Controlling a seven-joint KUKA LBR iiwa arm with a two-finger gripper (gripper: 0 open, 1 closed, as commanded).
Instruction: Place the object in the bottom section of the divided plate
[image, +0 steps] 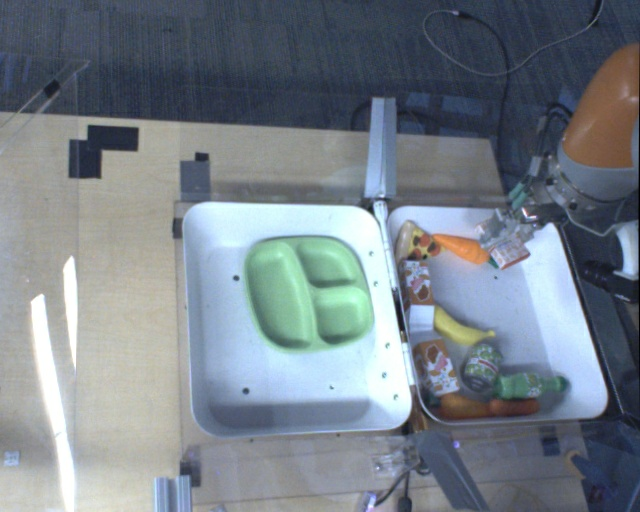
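The gripper (508, 243) is hovering over the right bin (560, 330), just beside the carrot (462, 247); finger state cannot be determined. The green divided plate (308, 291) is sitting in the left bin (215, 330).

bench (100, 330): pale wood | on it: left bin (215, 400), right bin (560, 330), side by side

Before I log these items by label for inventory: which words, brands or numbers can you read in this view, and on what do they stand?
None can be read.
Upper snack packet: printed front, too blurred.
Lower snack packet: printed front, too blurred.
Round can: label too small.
Green bottle: no legible print.
Small carton near the gripper: red marking, unreadable.
Green divided plate: no text.
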